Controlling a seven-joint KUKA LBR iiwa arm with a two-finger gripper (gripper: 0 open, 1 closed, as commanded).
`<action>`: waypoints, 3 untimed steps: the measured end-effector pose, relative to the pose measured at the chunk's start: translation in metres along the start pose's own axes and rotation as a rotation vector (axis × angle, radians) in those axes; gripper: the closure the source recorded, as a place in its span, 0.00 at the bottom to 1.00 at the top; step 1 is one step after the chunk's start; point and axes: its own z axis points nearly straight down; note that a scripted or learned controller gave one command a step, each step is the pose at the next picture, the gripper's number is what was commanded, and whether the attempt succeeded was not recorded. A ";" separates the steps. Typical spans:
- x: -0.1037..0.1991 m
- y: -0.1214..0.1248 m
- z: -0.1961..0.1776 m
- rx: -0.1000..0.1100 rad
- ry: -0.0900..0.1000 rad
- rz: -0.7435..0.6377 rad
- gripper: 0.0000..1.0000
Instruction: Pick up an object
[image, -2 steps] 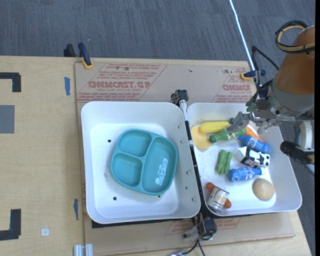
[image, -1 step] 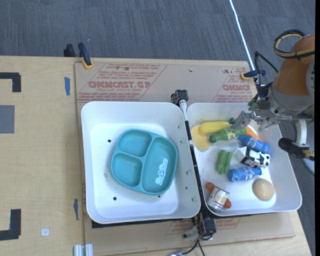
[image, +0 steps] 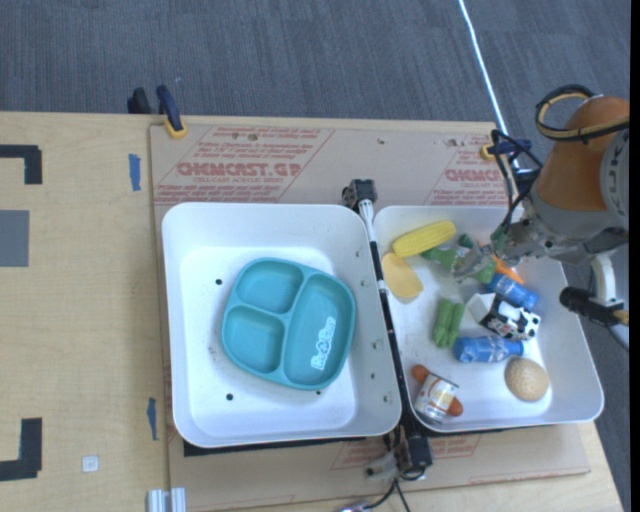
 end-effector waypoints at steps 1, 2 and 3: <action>-0.034 0.024 0.013 0.022 0.039 -0.203 0.00; -0.032 0.024 0.002 0.026 0.044 -0.206 1.00; -0.033 0.025 0.003 0.021 0.039 -0.204 0.00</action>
